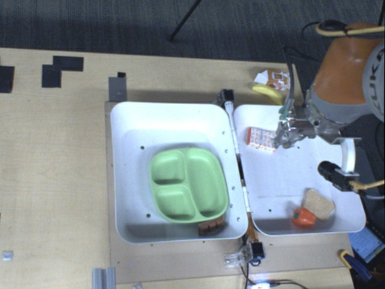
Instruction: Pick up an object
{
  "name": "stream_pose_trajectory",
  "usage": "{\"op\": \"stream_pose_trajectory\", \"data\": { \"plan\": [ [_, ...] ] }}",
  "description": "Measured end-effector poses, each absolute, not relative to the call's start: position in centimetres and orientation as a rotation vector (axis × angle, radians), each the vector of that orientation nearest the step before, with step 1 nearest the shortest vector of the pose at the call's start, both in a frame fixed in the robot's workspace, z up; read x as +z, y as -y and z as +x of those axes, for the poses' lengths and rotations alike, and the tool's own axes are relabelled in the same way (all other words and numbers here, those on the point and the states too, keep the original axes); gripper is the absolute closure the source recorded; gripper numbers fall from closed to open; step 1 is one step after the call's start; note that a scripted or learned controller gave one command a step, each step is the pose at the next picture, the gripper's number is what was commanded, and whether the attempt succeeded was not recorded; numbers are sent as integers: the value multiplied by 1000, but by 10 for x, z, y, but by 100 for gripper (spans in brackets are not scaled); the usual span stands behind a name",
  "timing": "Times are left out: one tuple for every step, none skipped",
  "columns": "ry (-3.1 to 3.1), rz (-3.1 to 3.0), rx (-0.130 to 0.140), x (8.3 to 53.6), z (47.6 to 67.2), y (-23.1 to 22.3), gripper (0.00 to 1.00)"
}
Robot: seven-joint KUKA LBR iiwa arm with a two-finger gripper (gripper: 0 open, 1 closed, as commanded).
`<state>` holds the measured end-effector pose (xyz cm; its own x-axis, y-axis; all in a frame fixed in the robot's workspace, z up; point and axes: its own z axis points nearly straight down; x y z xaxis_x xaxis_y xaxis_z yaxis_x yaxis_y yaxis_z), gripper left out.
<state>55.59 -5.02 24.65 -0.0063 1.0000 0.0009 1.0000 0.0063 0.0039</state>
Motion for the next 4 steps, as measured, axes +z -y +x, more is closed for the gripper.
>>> {"op": "stream_pose_trajectory", "data": {
  "plan": [
    [-2229, 2214, 2, 239, 525, 25, 100],
    [-2228, 2215, 2, 237, 507, 3, 100],
    [-2223, 2218, 1, 191, 551, 29, 100],
    [-2222, 2217, 0, 172, 575, 107, 100]
  ]
}}
